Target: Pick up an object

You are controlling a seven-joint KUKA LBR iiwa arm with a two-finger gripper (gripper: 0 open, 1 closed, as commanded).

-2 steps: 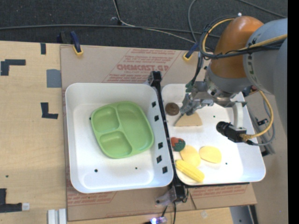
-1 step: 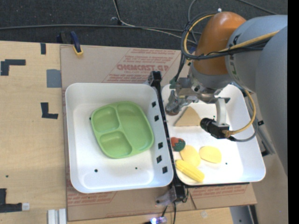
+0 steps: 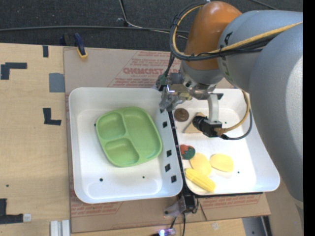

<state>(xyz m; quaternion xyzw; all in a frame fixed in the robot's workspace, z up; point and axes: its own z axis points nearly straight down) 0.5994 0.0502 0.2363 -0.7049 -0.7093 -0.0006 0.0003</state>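
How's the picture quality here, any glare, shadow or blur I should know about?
In the camera view the lighting is even and soft; the white bins look bright but keep their edges. The arm is close to the lens, large and slightly soft, and throws shadow around the gripper. The green tray and the yellow food pieces are reasonably sharp.

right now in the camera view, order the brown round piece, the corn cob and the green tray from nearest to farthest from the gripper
From the gripper:
1. brown round piece, just beside it, right bin.
2. green tray, left bin.
3. corn cob, right bin's near edge.
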